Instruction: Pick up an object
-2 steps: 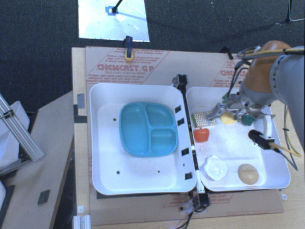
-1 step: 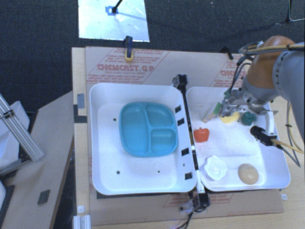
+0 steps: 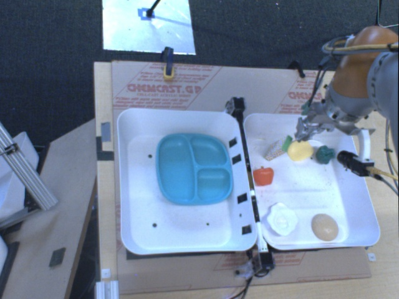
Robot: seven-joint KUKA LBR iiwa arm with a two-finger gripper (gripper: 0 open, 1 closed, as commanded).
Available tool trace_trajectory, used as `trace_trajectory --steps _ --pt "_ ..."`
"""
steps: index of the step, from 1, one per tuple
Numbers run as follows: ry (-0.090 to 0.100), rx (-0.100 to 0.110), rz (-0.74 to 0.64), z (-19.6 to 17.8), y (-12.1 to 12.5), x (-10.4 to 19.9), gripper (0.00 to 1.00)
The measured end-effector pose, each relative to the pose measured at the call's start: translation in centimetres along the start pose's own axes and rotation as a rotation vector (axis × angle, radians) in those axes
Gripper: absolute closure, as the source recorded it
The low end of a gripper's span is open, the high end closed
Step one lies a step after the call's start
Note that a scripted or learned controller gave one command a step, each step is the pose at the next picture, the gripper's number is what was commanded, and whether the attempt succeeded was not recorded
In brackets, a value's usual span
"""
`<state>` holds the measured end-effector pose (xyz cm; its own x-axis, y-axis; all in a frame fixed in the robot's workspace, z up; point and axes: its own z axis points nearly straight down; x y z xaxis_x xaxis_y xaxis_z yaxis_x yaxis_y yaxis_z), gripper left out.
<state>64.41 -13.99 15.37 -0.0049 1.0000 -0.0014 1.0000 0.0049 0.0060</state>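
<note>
Right now my gripper hangs over the upper part of the right bin, at about one o'clock from the middle of the bench. Whether my jaws are released or clenched I cannot tell from up here; they are small and dark against the clutter beneath.

Just below them lies a yellow object, rounded and smooth, lemon-like, touching or nearly touching my tips; I cannot say it sits between them. At its nine o'clock a small green piece presses against it, and beyond that lies a pale speckled wedge. At its three o'clock rests a dark teal lump.

Counting through the right bin, I find seven things, one of each: the yellow one, the green piece, the speckled wedge, the teal lump, a red-orange pepper-like object at about seven o'clock from the yellow one, a white crumpled object lower down, and a tan egg-shaped object towards five o'clock.

Two white bins sit side by side. One item lies in the left bin: a blue divided tray with three compartments.
</note>
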Motion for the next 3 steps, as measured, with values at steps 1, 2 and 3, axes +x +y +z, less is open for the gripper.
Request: trace_trajectory --steps 1,2,3 --pt "0.000 -0.001 -0.001 -4.5 0.1 0.4 1.00" --pt "-0.001 -0.002 0.003 -10.4 -0.3 -0.4 1.00" --pt "0.002 0.004 -0.003 -10.8 -1.6 3.9 1.00"
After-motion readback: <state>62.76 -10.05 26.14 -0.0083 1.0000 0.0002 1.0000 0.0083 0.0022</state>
